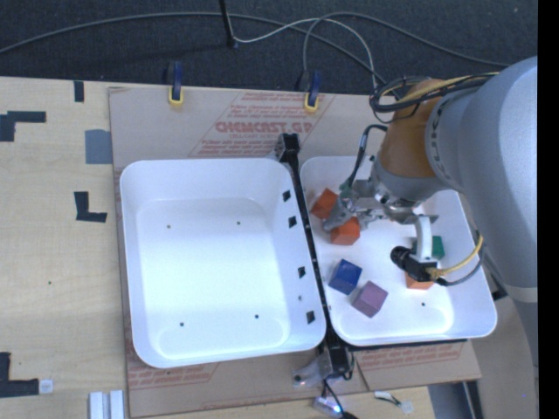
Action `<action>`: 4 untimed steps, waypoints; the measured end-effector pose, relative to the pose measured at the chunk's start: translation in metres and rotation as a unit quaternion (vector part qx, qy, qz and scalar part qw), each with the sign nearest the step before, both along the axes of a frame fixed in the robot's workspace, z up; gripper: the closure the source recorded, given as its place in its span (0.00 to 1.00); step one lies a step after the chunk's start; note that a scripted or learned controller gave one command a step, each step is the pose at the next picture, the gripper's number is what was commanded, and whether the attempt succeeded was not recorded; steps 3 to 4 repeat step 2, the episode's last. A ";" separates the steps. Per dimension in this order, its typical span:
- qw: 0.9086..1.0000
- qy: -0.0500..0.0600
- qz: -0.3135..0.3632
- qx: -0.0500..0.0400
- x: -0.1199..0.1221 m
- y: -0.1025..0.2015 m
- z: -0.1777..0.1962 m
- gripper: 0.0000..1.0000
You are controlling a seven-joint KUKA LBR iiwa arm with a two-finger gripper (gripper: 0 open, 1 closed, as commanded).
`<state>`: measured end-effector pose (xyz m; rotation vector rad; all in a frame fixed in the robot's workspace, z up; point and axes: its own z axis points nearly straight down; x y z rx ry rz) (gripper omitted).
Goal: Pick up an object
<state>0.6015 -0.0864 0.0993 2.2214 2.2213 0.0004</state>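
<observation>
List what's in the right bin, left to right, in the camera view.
Orange block → blue cube → purple cube → green block. The second orange block, at the gripper, overlaps the first in that order, so it is left out.

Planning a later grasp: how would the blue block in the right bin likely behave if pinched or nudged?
The blue block looks like a small rigid cube, so it probably won't flex. Its flat faces suggest sliding, not rolling. The purple block lies close beside it, so a nudge that way might shift both.
</observation>
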 end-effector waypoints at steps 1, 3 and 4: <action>1.000 -0.004 0.004 0.001 0.025 0.080 0.094 1.00; 1.000 0.001 0.003 0.001 0.048 0.147 0.089 1.00; 1.000 0.001 0.003 0.001 0.048 0.147 0.089 1.00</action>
